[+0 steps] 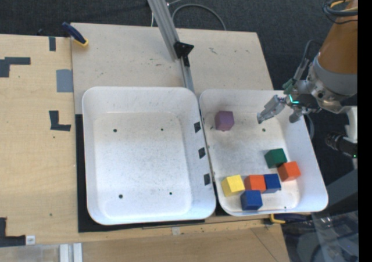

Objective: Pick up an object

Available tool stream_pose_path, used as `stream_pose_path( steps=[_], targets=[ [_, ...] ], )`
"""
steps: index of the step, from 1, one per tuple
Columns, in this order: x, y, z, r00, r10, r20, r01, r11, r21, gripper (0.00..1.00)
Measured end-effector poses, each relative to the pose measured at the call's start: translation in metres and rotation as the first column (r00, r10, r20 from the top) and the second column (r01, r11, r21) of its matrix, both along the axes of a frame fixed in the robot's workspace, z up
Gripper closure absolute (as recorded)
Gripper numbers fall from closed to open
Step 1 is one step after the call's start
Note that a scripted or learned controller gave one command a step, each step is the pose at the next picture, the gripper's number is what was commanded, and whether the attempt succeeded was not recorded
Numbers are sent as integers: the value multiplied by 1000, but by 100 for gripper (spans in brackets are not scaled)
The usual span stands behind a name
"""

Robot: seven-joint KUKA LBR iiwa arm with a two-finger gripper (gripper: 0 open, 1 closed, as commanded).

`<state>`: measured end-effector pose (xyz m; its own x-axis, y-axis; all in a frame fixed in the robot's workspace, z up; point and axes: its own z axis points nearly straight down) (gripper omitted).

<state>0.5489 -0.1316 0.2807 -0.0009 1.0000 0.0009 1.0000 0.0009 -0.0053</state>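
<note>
Blocks cluster at the near edge of the right bin [308, 162]: a blue block [251, 199] nearest, then yellow [234, 184], orange [255, 182] and a second blue [272, 182] in a touching row. A green block [275, 157] and another orange one [289, 170] sit at about two o'clock from them. The purple block [224, 120] stands alone toward eleven o'clock, the easiest target. It looks small, rigid and light; squeezing two opposite flat faces should hold it. The claw [273, 109] hovers at the purple block's three o'clock, grasping nothing, fingers apparently parted.
</note>
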Motion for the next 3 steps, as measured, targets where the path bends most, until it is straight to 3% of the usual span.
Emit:
stream_pose_path(
  steps=[1, 3],
  targets=[
    [1, 0, 2, 1000, 1, 4, -1, 1000, -1, 0],
    [5, 3, -102, 1000, -1, -1, 1, 1000, -1, 0]
  ],
)
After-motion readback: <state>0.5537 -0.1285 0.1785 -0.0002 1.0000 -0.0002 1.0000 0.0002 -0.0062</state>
